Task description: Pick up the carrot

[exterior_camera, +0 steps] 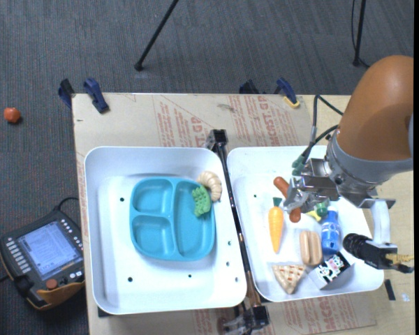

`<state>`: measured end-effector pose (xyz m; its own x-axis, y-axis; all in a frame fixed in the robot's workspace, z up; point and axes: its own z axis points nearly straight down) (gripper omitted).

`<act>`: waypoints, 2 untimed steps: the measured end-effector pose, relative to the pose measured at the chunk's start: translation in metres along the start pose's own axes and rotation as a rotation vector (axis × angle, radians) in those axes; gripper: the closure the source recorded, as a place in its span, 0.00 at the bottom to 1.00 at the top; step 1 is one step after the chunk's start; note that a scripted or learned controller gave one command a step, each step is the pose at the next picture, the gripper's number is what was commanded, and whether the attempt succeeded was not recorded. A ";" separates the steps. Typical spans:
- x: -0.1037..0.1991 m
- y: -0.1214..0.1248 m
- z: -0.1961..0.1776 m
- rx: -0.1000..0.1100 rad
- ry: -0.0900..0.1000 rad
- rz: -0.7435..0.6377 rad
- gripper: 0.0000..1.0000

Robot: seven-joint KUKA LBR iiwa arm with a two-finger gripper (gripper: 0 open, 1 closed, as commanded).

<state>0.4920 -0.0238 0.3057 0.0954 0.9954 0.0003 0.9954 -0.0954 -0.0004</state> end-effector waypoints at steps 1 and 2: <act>0.056 -0.021 -0.063 0.001 0.000 0.016 1.00; 0.047 -0.022 0.119 0.006 0.000 -0.098 1.00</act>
<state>0.4744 0.0248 0.1862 -0.0020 1.0000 0.0006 1.0000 0.0020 -0.0062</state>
